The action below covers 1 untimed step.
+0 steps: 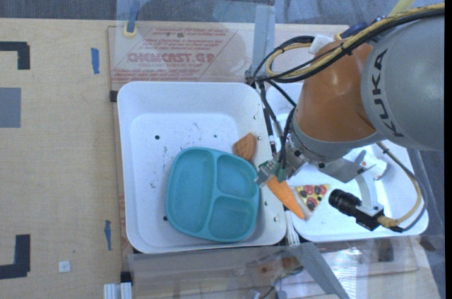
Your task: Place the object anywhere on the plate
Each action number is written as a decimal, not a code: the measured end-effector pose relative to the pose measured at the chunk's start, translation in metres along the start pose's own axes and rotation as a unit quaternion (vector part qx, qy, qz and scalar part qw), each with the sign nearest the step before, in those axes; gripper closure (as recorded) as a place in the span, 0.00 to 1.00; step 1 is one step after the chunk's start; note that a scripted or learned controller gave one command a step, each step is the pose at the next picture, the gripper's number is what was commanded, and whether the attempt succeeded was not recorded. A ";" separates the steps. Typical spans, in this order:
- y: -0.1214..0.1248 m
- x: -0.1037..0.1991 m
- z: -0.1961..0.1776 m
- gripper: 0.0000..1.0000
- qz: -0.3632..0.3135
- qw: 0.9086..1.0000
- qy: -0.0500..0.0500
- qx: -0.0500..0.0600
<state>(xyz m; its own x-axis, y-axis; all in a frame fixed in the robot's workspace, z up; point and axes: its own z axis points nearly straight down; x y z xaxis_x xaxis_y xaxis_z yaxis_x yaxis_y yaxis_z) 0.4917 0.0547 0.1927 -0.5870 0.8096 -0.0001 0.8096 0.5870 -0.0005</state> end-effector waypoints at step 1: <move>0.000 0.000 0.000 0.00 0.000 1.000 0.000 0.000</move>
